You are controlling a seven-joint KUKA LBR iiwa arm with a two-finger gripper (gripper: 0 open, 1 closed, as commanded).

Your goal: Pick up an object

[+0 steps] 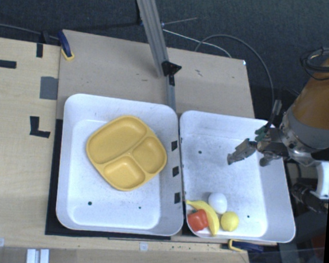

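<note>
Gripper over right bin, fingers apart, nothing btwn. Banana, tomato, ball, lemon near front. Yellow tray in left bin.

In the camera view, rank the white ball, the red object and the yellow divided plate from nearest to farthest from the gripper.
From the gripper:
1. White ball, right bin, near the front.
2. Red object, right bin's front left corner.
3. Yellow divided plate, left bin.

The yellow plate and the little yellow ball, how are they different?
The yellow plate is big, flat and split into three sections; the little yellow ball is small and round. The plate lies alone in the left bin; the ball sits in the right bin, crowded beside a banana, a white ball and a red fruit. Both are yellow.
</note>
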